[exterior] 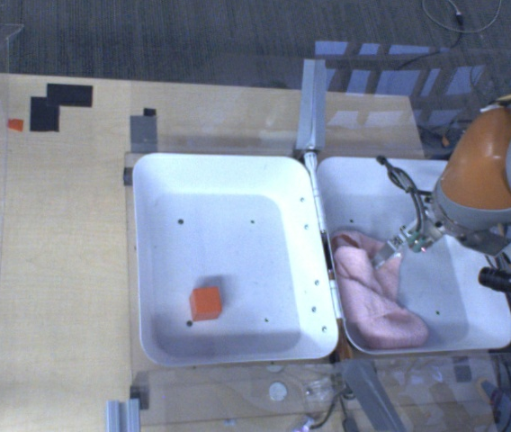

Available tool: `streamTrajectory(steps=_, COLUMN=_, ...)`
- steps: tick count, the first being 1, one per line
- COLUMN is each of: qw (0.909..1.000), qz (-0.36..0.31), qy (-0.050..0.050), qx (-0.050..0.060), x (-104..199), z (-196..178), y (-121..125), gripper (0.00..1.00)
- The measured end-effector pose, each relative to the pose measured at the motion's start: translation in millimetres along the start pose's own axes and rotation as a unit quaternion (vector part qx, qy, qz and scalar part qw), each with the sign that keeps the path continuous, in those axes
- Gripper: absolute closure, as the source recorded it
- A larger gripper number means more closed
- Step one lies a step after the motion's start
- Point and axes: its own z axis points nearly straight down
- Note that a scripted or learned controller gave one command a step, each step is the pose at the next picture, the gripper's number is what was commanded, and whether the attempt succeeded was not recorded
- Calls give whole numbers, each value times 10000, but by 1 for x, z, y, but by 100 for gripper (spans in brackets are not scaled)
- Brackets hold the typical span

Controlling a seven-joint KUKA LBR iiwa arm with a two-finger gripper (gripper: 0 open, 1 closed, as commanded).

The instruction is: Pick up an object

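The gripper (392, 252) hangs over the right bin (471, 327); I cannot tell how it is set. The pink cloth (372, 295) lies just below and left of it. Soft folds may slip free; the orange block (206, 303) sits well left.

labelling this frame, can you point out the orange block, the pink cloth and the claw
orange block (206, 303), camera view, middle of its top face
pink cloth (372, 297), camera view, middle of the bunched fabric
claw (398, 246), camera view, between its fingertips, at the cloth's upper edge
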Motion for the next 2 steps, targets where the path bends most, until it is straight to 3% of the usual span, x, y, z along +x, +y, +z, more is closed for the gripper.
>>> streamTrajectory(steps=1, qw=9977, qz=670, qy=-22, qx=-29, x=38, z=5, y=30, gripper=0)
streamTrajectory(steps=2, qw=9977, qz=672, qy=-21, qx=-29, x=38, z=5, y=30, gripper=0)
